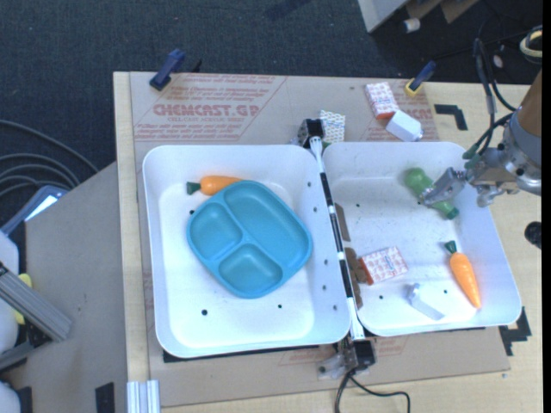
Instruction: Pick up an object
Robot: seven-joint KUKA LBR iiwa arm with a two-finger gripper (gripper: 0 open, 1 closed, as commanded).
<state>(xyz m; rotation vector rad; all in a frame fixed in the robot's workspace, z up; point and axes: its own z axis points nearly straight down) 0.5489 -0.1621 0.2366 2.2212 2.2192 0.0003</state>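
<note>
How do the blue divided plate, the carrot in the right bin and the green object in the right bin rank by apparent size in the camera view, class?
1. Blue divided plate, by far the largest.
2. Carrot in the right bin.
3. Green object, smallest, though the gripper partly covers it, so this last place is unsure.

Dark carpet floor (86,24); brown-paper-covered bench (215,110); black cables (34,157) at left.

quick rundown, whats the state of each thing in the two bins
blue plastic divided plate: flat in left bin, right way up
orange toy carrot: partly under the plate's rim
second orange toy carrot: lying loose, right bin
green toy: beside gripper
red-and-white packet: lying flat
small grey block: lying loose
</note>
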